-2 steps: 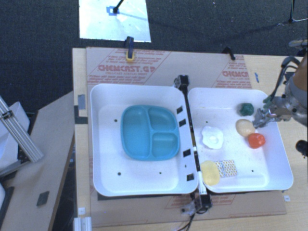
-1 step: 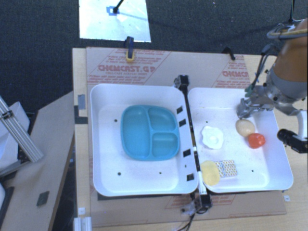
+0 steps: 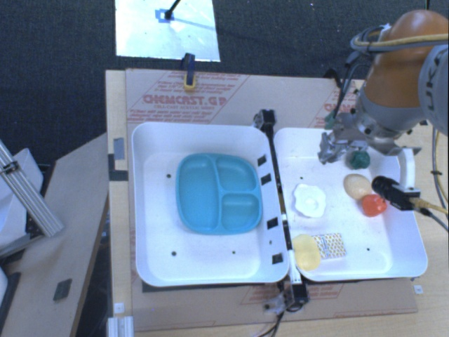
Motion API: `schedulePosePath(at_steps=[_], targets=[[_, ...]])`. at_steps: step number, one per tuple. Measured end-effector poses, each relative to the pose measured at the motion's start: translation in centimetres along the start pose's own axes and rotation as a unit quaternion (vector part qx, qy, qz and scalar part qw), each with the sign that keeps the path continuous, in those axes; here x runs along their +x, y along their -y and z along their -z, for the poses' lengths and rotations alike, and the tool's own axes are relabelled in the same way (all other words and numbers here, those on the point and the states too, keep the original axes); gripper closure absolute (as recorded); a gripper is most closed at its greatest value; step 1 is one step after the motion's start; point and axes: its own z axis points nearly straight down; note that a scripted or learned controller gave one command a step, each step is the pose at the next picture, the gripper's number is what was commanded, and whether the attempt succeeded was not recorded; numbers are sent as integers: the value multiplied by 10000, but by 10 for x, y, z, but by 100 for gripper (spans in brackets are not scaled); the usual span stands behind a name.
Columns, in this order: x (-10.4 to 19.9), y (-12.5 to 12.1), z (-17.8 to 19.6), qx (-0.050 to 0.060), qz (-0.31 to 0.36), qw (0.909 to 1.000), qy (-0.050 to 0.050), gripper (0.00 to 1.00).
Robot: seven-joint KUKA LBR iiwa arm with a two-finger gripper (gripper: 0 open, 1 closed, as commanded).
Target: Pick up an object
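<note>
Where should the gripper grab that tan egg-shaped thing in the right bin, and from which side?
Grip the tan egg across its narrow middle, coming straight down from above. It lies on its side on the right bin floor, so its rounded flanks are exposed. The red ball sits close against its lower right, so probably set the fingers on the upper-right and lower-left flanks. The gripper hovers up-left of it.

A single fixed camera looks down on the counter (image 3: 210, 90) at a slant, from above its near edge at 6 o'clock, facing toward 12 o'clock. It stands far enough back to take in both white bins whole: the left bin (image 3: 151, 188) toward 9 o'clock and the right bin (image 3: 393, 251) toward 3 o'clock. The arm (image 3: 410, 55) enters from 2 o'clock. Dark floor (image 3: 56, 48) lies beyond.
</note>
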Motion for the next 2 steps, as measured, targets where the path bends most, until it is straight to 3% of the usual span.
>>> schedulePosePath(at_steps=[2], targets=[[96, -51, -17, -2, -8, 10000, -3, 100]])
